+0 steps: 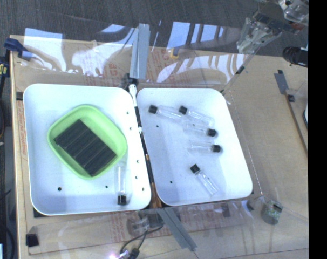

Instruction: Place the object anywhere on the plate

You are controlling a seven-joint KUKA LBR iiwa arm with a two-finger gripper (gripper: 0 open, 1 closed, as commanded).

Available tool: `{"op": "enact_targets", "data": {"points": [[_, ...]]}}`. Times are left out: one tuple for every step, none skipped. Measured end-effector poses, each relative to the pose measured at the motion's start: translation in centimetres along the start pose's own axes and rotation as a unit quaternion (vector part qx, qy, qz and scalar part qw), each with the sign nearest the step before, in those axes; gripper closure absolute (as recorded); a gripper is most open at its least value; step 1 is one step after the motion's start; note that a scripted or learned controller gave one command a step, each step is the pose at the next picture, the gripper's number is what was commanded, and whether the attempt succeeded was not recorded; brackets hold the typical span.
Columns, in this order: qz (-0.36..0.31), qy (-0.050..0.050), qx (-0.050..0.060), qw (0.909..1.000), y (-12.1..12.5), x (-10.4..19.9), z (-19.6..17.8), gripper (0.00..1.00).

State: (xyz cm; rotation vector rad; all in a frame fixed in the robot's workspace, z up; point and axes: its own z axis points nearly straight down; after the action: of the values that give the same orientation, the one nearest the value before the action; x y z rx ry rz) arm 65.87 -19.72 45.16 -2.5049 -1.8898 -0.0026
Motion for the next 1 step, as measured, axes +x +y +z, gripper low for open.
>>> {"op": "enact_targets", "data": {"points": [[-0.039, -0.003, 0.002, 0.9992, -5.55, 5.76, 16.49, 1.0]]}}
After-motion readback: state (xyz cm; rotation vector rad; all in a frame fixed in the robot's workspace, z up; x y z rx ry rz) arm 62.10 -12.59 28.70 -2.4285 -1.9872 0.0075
